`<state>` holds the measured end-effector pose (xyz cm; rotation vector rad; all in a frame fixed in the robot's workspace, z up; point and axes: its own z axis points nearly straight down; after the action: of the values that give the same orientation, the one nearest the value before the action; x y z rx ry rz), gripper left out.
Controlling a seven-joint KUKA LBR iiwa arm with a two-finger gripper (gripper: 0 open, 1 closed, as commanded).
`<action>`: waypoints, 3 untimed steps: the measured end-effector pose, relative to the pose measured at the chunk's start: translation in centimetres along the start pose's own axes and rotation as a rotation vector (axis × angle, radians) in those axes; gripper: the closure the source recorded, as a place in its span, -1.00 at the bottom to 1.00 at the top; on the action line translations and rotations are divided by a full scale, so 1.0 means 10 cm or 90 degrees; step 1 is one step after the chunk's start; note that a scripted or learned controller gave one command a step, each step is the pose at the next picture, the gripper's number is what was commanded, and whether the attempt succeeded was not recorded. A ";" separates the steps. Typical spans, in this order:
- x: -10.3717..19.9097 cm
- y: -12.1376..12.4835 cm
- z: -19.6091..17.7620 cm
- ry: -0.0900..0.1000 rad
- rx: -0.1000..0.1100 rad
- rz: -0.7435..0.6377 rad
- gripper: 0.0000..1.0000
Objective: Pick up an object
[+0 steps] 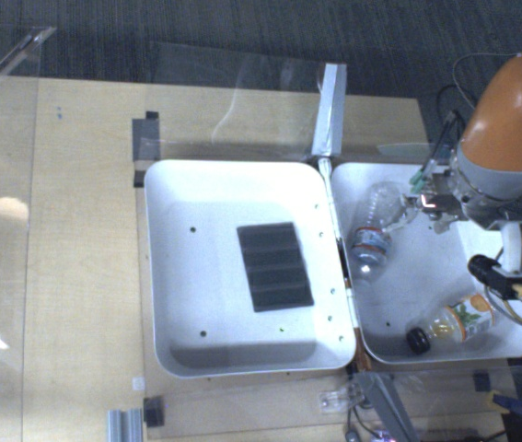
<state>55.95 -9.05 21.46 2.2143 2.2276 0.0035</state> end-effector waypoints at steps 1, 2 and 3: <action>0.17 -0.01 0.18 0.000 -0.002 -0.126 -1.00; -0.09 0.29 1.17 -0.001 -0.004 -0.053 -1.00; 0.01 0.37 1.21 -0.004 -0.010 -0.099 -1.00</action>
<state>59.66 -8.92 9.34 2.0250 2.3801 0.0135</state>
